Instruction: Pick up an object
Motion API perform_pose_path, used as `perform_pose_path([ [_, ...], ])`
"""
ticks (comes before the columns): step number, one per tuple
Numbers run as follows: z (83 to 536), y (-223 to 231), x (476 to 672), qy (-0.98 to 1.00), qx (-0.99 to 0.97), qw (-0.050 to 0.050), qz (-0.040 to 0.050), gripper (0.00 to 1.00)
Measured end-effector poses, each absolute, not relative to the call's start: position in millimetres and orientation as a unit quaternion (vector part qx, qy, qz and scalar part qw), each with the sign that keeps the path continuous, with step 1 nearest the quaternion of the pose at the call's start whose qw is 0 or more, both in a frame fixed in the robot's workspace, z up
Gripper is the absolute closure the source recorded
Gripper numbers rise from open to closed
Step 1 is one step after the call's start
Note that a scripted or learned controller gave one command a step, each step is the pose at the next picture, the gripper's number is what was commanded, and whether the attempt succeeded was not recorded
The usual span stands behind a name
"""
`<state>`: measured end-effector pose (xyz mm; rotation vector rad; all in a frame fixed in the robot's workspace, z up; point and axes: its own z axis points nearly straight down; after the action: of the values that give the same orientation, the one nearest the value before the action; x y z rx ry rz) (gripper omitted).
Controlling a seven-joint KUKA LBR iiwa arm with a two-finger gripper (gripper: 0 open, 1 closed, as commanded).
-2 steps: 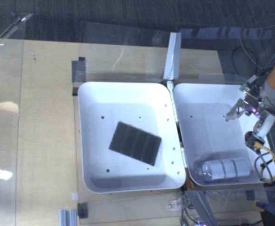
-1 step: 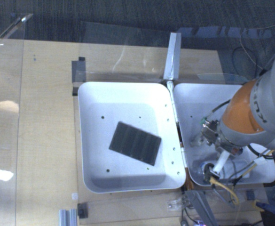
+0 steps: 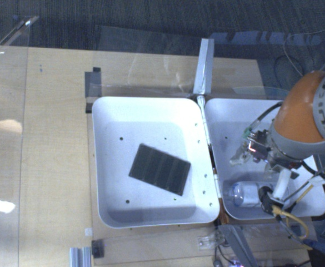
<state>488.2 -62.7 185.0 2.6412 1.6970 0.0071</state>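
Your tool (image 3: 255,149) hangs over the right bin (image 3: 223,121); I cannot tell its opening or load. The clear bottle (image 3: 244,194), probably plastic, lies below it in the frame, long axis left-right.

Arm (image 3: 312,115) is grey with a fat rounded orange band, black and yellow cables looping off the wrist, white bracket bits underneath.
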Motion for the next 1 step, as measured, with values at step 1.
perform_pose_path([
  [1, 224.1, -103.1, 516.4, 0.548, 0.836, 0.001, 0.0017, 0.0],
])
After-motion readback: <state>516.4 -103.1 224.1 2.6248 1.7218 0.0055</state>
